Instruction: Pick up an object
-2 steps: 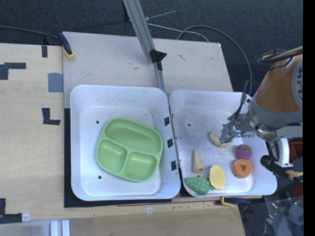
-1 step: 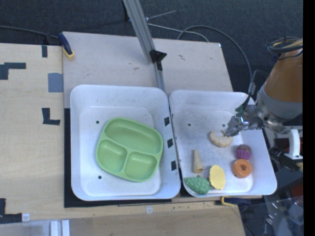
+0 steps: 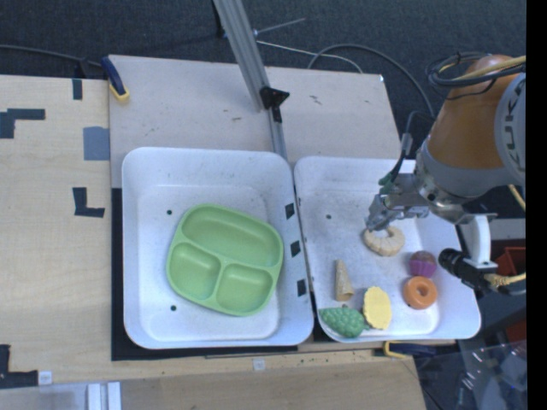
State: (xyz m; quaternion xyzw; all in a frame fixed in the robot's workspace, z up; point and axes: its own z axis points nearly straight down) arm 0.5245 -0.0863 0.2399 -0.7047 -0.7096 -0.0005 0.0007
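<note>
Below, on my monitor: left bin (image 3: 141, 229) holds a green tray (image 3: 225, 260); right bin (image 3: 320, 186) holds a bagel (image 3: 384, 243), cone (image 3: 343, 280), broccoli (image 3: 344, 321), and more. Gripper (image 3: 380, 222) touches the bagel; I cannot tell its grip.

We see the green three-compartment plastic tray (image 3: 225, 260) in the left white bin (image 3: 137, 229). In the right white bin (image 3: 320, 182), the tan round biscuit (image 3: 384, 243) lies behind the yellow lumpy toy (image 3: 377, 307), with the green leafy toy (image 3: 343, 321) left of that.
</note>
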